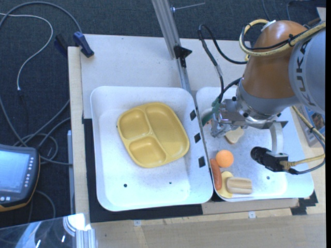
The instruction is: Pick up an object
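Observation:
The right bin (295,187) holds an orange ball (224,158), a thin orange-red carrot-like stick (216,173) along its left wall, and a tan bun-shaped piece (239,185) at the front. A pale wedge-shaped piece (235,136) lies near the bin's middle. My gripper (224,127) hangs low over the left part of this bin, right beside the pale wedge and just behind the orange ball. A bit of green (207,118) peeks out left of the gripper, partly hidden by it. The arm's orange and grey bulk covers the back of the bin.
A yellow divided plate (152,135) lies in the left bin (150,190). A black connector with a yellow cable (269,158) hangs over the right bin beside the ball. A metal pole (165,19) rises behind the bins.

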### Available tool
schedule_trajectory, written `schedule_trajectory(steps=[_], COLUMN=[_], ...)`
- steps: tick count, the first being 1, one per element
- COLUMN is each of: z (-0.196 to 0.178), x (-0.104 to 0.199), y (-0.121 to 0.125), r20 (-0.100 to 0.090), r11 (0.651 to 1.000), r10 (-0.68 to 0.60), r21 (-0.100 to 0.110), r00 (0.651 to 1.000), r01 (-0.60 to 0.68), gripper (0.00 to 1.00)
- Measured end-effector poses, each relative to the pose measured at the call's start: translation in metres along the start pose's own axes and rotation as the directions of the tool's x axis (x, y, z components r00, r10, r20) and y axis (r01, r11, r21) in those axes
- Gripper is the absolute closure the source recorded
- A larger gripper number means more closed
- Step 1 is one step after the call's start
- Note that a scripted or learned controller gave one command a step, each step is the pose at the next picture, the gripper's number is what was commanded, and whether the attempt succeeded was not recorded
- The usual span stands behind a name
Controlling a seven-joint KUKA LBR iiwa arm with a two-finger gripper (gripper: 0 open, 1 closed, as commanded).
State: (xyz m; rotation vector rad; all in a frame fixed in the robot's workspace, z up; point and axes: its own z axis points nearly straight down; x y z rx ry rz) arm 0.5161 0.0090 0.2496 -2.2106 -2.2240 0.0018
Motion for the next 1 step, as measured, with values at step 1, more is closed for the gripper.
schedule_trajectory(steps=[1], z=[0.0167], x=[0.0517], y=[-0.0062], r20=[0.0], r11=[1.0], r10=[0.0], r21=[0.0], r00=[1.0], r01=[0.0], gripper=[1.0])
